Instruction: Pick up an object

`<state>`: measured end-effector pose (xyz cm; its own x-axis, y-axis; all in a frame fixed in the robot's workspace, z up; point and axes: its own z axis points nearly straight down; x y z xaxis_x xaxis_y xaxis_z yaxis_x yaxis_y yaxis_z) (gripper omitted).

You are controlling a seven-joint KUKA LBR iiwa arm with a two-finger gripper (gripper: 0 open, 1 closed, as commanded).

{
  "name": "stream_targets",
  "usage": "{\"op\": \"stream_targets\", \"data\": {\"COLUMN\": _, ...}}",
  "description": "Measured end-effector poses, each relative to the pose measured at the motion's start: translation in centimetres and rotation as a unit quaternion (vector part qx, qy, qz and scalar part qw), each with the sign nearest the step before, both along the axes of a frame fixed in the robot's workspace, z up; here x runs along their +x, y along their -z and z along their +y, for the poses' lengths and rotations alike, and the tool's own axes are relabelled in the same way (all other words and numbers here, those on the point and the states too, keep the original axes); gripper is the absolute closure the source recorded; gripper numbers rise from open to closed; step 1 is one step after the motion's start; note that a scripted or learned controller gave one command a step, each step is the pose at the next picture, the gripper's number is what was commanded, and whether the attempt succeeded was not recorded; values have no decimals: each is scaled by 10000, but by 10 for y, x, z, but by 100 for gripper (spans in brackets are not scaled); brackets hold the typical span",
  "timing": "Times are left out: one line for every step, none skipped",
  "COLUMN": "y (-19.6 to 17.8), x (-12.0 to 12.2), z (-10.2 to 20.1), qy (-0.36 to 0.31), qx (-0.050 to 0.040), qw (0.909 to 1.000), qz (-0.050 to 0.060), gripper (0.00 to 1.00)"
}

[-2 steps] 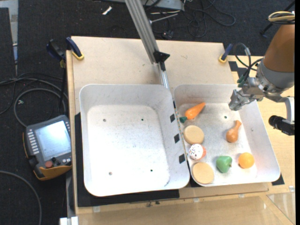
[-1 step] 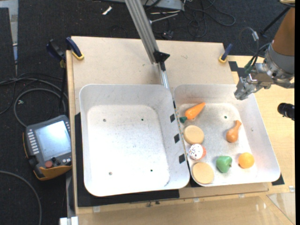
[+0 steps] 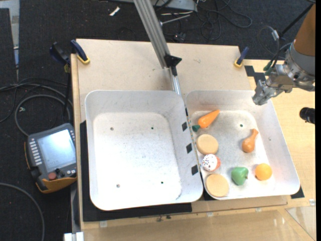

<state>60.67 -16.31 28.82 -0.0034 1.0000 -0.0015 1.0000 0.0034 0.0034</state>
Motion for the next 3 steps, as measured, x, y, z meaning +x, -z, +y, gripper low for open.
{"op": "stream_targets", "data": {"y": 2, "x": 7, "z": 46, "qy": -19, "qx": 12, "qw": 10000, "qz": 16, "gripper": 100}}
{"op": "stream_targets", "data": {"y": 9, "x": 23, "z": 98, "qy": -23, "qx": 12, "qw": 10000, "qz": 11, "gripper": 100}}
{"op": "stream_targets", "data": {"y": 17, "x": 21, "z": 143, "qy": -18, "qx": 14, "qw": 10000, "qz": 23, "gripper": 100}}
